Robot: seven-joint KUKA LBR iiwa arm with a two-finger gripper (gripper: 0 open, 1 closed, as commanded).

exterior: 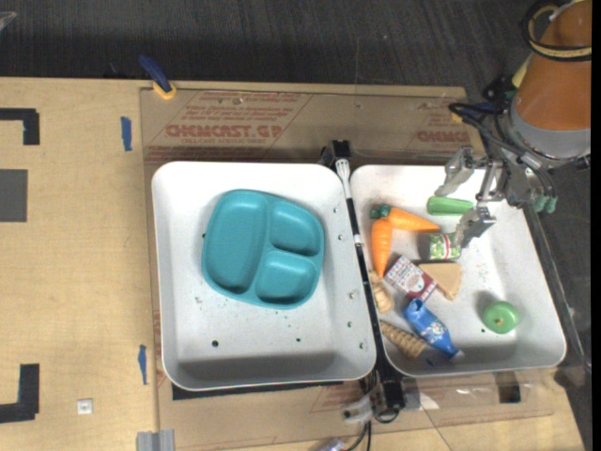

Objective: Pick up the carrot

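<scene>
Carrot (411, 219): lying in right bin (535, 280), upper-left part, beside a 2nd orange piece (380, 245).
End effector (470, 209): over right bin's top, by green stick (451, 205); fingers spread, nothing held.
Left bin (178, 280): teal divided plate (263, 247).
Surface (66, 252): tan board.

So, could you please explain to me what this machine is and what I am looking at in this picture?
This is one camera fixed above a bench, looking down at a slant. The grey and orange robot arm reaches in from the right; its gripper hangs over the right bin. That bin holds two carrots, a green stick, a green ball, a blue packet and other small toy foods. The left bin holds a teal divided plate. I cannot see anything held between the fingers.
</scene>
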